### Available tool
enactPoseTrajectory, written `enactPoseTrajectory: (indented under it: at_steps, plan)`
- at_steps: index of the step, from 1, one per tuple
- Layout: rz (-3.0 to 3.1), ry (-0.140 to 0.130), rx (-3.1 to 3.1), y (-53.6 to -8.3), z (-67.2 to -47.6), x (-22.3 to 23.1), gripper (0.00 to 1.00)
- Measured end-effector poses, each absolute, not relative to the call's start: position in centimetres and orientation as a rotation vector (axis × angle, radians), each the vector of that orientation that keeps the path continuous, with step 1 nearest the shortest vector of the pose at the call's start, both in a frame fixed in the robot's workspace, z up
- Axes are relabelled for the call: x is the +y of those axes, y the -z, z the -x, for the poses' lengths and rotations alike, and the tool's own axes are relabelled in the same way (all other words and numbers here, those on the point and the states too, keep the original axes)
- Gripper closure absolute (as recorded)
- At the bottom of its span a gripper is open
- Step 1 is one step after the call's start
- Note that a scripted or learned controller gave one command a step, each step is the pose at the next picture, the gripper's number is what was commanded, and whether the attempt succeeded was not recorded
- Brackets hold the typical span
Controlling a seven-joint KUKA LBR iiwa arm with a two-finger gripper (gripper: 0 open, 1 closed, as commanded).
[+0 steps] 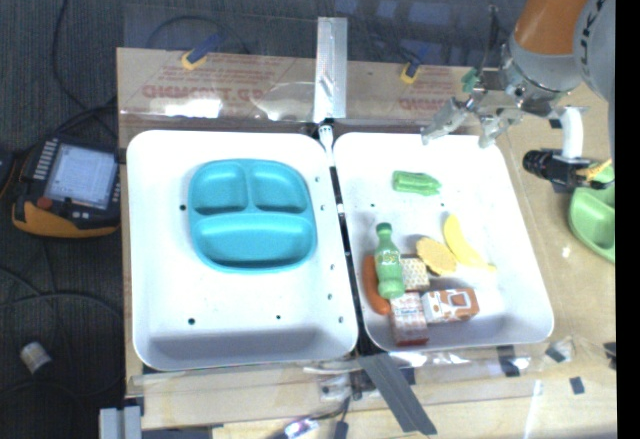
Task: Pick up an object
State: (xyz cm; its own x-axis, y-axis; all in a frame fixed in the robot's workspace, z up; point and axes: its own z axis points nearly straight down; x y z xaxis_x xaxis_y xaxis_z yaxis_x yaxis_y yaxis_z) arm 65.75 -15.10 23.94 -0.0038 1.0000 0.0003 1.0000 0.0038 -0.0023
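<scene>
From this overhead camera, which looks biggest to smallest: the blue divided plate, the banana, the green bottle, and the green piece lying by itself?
1. Blue divided plate, by far the largest.
2. Banana and green bottle look about alike in length; too close to rank.
3. Lone green piece, the smallest.

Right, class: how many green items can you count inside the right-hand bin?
2. A flat green piece lies alone near the right bin's far side; a green bottle stands in the cluster toward the near side. Others may hide beneath that cluster.
</scene>
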Motion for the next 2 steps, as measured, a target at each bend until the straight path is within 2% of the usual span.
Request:
enactPoseTrajectory:
  at_steps: [1,2]
  plan:
    - [1.917,-0.005,-2.491,-24.1,-66.7,-15.2,0.00]
    - [2.109,-0.001,-2.325,-14.2,-65.2,-15.2,0.00]
